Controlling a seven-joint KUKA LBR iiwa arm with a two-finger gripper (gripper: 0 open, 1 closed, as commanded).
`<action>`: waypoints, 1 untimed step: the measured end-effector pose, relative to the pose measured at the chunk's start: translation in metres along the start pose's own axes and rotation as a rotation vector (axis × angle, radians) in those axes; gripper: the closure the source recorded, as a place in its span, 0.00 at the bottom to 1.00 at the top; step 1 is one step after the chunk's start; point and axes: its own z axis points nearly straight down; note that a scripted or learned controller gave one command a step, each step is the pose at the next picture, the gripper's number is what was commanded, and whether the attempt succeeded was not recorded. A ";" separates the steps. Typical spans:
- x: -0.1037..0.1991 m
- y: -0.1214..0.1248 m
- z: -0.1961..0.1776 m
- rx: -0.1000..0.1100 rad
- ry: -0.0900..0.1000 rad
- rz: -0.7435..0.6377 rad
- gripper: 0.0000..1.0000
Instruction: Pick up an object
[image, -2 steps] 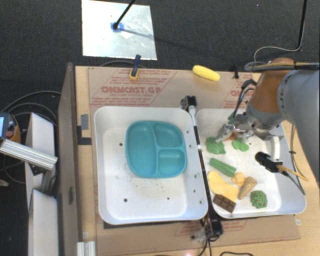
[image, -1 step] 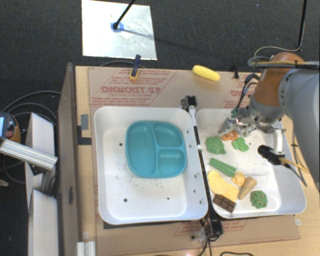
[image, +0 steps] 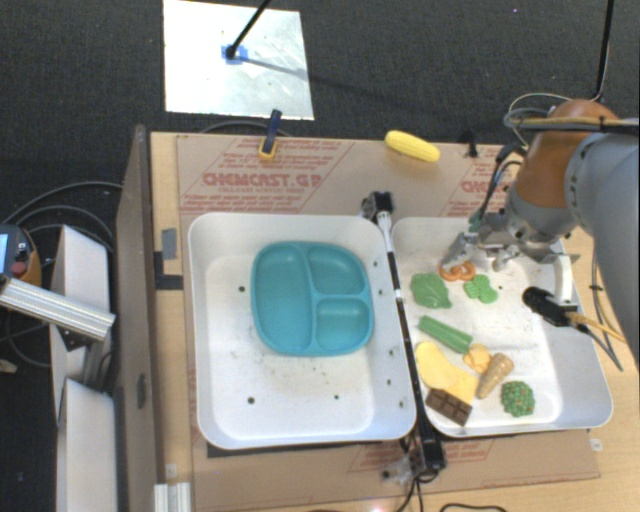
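arm: grey shell | orange wrist band | thin cables | metal gripper

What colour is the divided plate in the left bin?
Light blue (teal) plate, seen clearly in the camera view.

Divided plate in left bin; toy foods in right bin.

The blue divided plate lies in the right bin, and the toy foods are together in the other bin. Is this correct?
Not quite. The camera view shows the blue divided plate in the left bin, not the right one. The toy foods, such as the green broccoli and the chocolate piece, are together in the other bin, the right bin.
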 end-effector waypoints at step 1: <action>0.003 -0.025 -0.004 0.003 0.000 0.002 0.00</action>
